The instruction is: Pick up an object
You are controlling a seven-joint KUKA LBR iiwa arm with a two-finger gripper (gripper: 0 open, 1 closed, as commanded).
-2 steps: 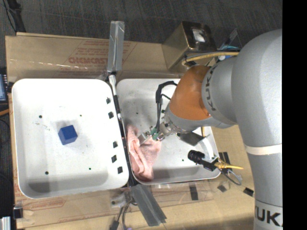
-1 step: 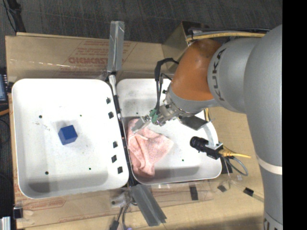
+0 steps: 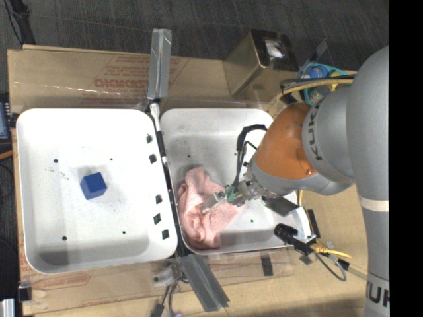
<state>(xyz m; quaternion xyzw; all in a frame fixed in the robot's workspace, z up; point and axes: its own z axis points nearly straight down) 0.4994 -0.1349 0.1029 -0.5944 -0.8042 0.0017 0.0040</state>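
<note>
A crumpled pink cloth [image 3: 199,207] lies in the right bin [image 3: 205,127], against its left wall and front edge. My gripper [image 3: 219,201] reaches in from the right and sits low on the cloth's right side, its fingers touching the fabric. A blue cube [image 3: 94,185] rests alone in the left bin [image 3: 39,137], left of centre. The grey arm with its orange band [image 3: 284,152] hangs over the right half of the right bin and hides part of its floor.
A metal divider [image 3: 158,65] runs between the two bins, with black clips along the shared wall. A tan box [image 3: 254,61] stands behind the right bin. Cardboard lies under both bins.
</note>
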